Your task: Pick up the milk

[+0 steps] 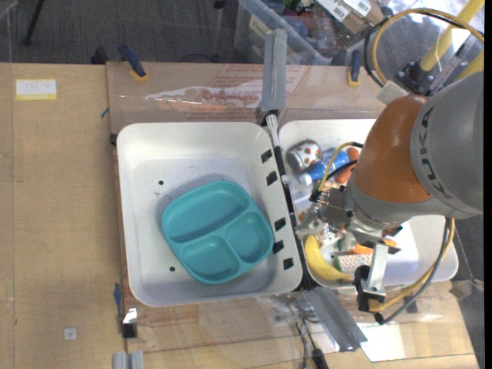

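The grey arm with its orange band reaches down into the right bin. Its wrist covers most of the bin's contents. My gripper is low among the items at the bin's left side, just above a yellow banana. A small white item with red specks lies beside the banana, partly under the gripper body; I cannot tell whether it is the milk. No carton is plainly visible.
A silver can, a blue bottle and an orange item lie at the right bin's far left. The left bin holds a teal divided plate. A divider wall separates the bins.
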Available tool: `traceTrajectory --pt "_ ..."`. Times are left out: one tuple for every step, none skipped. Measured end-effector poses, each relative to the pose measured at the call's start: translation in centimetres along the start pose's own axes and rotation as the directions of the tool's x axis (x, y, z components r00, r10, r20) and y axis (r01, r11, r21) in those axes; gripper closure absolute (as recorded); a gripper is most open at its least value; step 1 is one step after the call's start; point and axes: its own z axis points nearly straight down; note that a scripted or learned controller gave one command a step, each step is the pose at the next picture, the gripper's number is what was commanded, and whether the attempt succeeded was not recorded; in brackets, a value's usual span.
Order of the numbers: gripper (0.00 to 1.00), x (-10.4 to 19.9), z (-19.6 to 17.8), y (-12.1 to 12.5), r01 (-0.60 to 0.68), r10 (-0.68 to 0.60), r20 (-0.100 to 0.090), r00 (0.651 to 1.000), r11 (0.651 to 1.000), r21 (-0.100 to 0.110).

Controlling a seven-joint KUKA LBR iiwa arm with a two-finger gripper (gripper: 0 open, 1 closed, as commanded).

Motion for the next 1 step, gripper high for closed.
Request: traceTrajectory --pt "0.00 0.00 0.00 0.00 0.000 0.000 0.000 1.000 1.000 0.000"
